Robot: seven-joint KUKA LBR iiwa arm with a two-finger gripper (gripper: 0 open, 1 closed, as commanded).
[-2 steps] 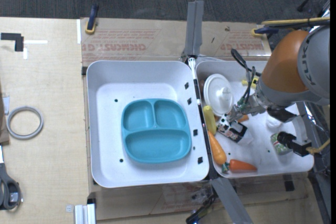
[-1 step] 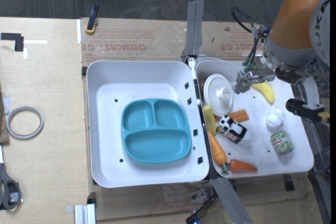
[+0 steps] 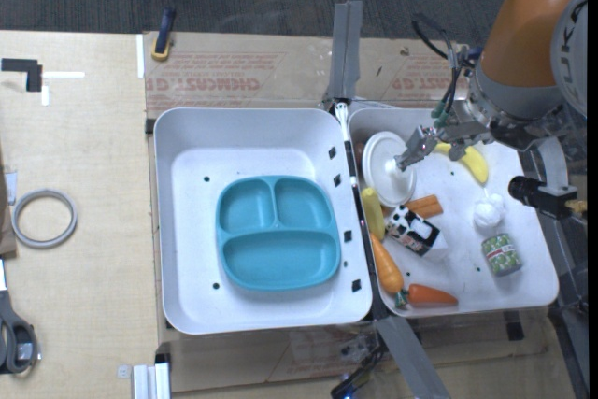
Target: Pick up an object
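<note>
- Camera view: the arm (image 3: 537,23) reaches in from the right over the right bin (image 3: 537,290), and its gripper (image 3: 418,149) hangs above the back left part of that bin, over the edge of a white round lid or plate (image 3: 385,165).
- The jaws look spread a little with nothing between them, though they are thin and blurred against the white, so I say this with some doubt.
- Things to pick all lie in the right bin: a banana (image 3: 476,163) just beside the gripper, a yellow piece (image 3: 374,212), two carrots (image 3: 387,266) (image 3: 432,296), a small orange piece (image 3: 425,206), a black-and-white toy (image 3: 412,231), a white lump (image 3: 487,214) and a green can (image 3: 502,254).
- The left bin (image 3: 177,229) holds a blue divided tray (image 3: 277,232).
- In my judgement this is the approach step (no grasp yet); the next move calls for lowering onto one chosen thing and closing squarely on it.
- Hard to read: how high the gripper is above the bin floor, and what exactly the white lump and the toy are.
- The arm's upper part is cut off at the frame edge.
</note>
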